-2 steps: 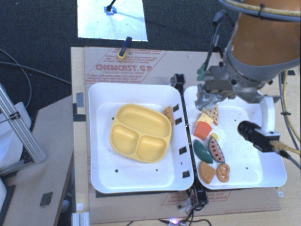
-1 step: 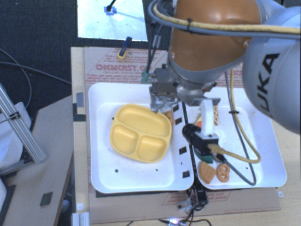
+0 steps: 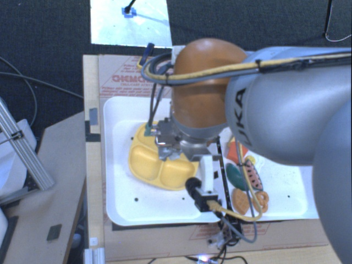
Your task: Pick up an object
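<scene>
One yellow dish (image 3: 154, 166) lies under your hand (image 3: 168, 147), likely the target; grip state cannot be told.

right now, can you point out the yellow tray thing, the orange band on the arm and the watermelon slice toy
yellow tray (image 3: 148, 166): camera view, on its left compartment.
orange band (image 3: 206, 84): camera view, on the middle of the rounded orange shell above the wrist.
watermelon slice toy (image 3: 253, 176): camera view, on its red flesh, right bin.

Two white bins (image 3: 118, 164) sit side by side, the left holding one yellow divided dish (image 3: 151, 166), the right at least three partly hidden toy foods (image 3: 248, 186).
</scene>
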{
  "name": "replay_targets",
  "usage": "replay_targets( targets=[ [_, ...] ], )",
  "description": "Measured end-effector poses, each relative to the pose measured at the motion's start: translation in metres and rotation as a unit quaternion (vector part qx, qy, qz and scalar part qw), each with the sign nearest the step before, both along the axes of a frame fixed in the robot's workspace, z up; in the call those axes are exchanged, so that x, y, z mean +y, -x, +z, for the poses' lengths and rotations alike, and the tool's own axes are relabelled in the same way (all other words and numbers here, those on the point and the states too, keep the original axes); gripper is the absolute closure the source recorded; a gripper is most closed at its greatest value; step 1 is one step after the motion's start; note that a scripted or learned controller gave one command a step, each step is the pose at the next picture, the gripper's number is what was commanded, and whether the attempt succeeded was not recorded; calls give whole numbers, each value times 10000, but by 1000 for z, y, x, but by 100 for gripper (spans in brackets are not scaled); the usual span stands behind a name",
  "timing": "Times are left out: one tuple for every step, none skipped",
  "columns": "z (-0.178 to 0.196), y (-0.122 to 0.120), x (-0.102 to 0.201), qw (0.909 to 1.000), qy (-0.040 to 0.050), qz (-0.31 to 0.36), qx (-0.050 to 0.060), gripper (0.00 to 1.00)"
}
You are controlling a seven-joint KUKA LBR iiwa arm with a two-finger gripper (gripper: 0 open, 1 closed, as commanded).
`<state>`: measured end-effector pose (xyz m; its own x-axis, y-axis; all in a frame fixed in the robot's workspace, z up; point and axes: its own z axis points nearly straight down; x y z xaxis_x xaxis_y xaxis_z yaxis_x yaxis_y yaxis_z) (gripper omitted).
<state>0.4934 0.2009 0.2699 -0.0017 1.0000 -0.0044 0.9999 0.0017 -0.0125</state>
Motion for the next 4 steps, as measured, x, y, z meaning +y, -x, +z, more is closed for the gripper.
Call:
replay_targets(
  targets=[
    [32,-22,-113,9999,-7,-62,-91,100],
    [-72,-150,-111,9999,-24,9,-112,100],
    [-50,-33,-130,10000,-25,-20,-34,100],
    [-50,-38,-129,10000,-25,-9,-66,0]
  ],
)
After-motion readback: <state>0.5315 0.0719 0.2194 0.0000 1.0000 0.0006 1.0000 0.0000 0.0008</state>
